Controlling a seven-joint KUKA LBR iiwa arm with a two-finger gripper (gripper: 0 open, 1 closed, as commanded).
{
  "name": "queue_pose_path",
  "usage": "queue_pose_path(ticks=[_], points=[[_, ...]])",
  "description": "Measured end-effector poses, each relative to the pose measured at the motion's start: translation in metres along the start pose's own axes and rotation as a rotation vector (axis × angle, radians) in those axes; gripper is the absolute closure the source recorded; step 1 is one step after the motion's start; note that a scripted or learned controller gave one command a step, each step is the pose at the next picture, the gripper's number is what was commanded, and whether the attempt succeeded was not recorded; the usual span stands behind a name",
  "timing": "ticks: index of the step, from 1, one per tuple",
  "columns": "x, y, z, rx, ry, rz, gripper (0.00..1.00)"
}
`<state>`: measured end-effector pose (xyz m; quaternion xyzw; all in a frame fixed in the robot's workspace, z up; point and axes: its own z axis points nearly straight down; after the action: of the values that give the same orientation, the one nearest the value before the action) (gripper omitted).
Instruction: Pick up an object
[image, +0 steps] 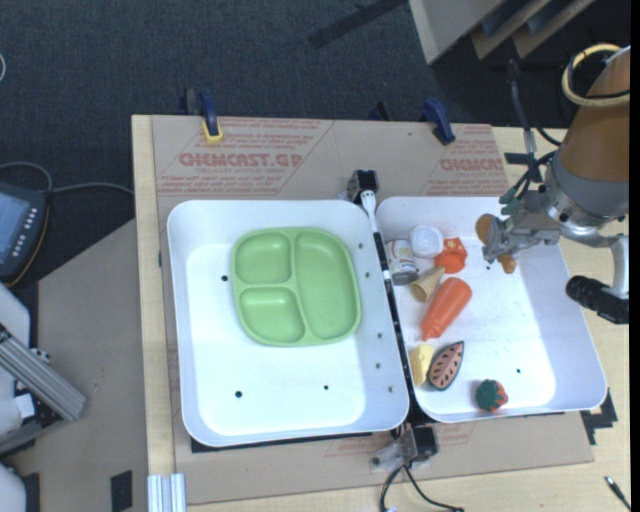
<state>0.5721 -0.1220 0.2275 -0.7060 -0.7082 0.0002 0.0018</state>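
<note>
Orange carrot (444, 307) lies mid right bin (560, 345), with small toys near it. My jaws (497, 243) hover over the far part of that bin; I cannot tell their opening. As I judge it, nothing is picked yet.

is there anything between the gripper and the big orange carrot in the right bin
Nothing visible. The gripper hangs over the right bin, up and to the right of the carrot, with bare bin floor between them. A small orange piece sits just above the carrot, off that path.
</note>
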Motion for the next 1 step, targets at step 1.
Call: queue_pose_path(ticks=[1], points=[[0.0366, -0.0373, 0.0074, 0.002, 0.000, 0.000, 1.00]])
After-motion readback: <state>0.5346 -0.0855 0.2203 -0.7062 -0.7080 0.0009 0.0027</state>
